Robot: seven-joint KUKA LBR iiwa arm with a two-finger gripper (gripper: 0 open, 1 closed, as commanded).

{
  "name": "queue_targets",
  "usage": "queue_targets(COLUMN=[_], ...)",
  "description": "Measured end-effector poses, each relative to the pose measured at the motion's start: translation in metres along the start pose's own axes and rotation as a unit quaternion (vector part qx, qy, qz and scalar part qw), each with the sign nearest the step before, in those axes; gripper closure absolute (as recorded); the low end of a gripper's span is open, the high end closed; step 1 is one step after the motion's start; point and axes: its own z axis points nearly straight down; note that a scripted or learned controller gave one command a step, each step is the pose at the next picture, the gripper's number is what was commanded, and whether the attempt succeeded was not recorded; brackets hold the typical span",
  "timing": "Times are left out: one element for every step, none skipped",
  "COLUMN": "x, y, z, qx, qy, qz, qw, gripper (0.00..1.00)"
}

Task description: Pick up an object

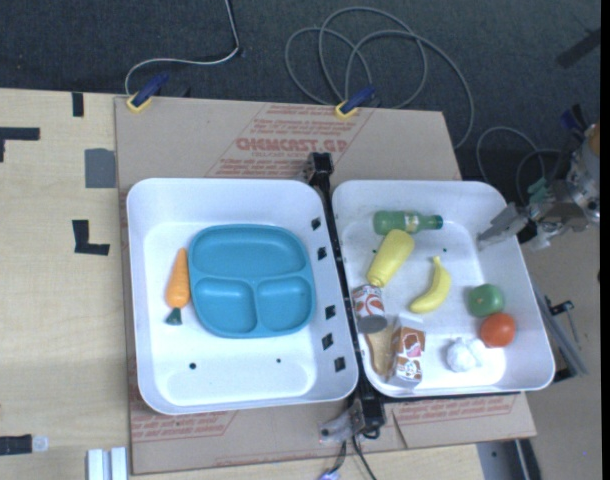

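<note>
The fingers (pixel 495 226) of the grey arm reach in from the right, hanging over the right rim of the right white plastic bin (pixel 440 194). They are small and blurred, so whether they are spread or closed cannot be told; nothing is seen between them.

Nearest, just below the fingers, a small round green fruit (pixel 485 298) lies by the bin's right wall, and a round red tomato-like ball (pixel 498 329) touches its lower side. Further down and to the left sits a crumpled white lump (pixel 462 355). To the left of the fingers lies a yellow plastic banana (pixel 432 286), and beyond it a yellow squeeze bottle (pixel 389 257) on a slant, with a green bottle (pixel 407 222) lying above it. Lower left are a small red and silver can (pixel 368 303) and a brown and white carton (pixel 409 356).

Far to the left, the other white bin (pixel 150 200) holds a blue divided plastic plate (pixel 251 279) with an orange toy carrot (pixel 177 283) just beside it. Both bins rest on brown cardboard (pixel 275 141) on the worktop (pixel 45 268).
</note>
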Motion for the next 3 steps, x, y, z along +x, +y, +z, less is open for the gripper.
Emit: queue_targets(x=[0.032,0.060,0.059], y=[0.062,0.018,0.019], z=[0.146,0.174,0.164], qx=[0.003,-0.001,-0.003], qy=[0.001,0.000,-0.002], qz=[0.000,0.001,0.000], qw=[1.0000,1.0000,1.0000], gripper=[0.00,0.00,1.00])
